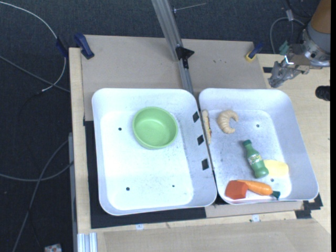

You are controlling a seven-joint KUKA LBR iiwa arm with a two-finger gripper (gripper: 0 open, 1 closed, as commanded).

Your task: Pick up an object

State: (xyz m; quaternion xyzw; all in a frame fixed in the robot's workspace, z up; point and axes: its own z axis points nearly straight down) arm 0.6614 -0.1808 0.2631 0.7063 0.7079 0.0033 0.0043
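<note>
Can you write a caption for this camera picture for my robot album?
Robot pincer waits above the right bin of toy food; a green bowl sits left.

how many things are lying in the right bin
6: a thin beige stick at its left wall, a croissant near the top, a green bottle mid-bin, a yellow piece beside it, and a red block and carrot along the near edge.

Open floor fills the right bin [283, 106] from 12 to 3 o'clock; a croissant [228, 121], green bottle [255, 159], yellow piece [277, 168] and carrot [257, 188] crowd its 6 o'clock end. A green bowl [155, 127] stands in the left bin [113, 156].
</note>
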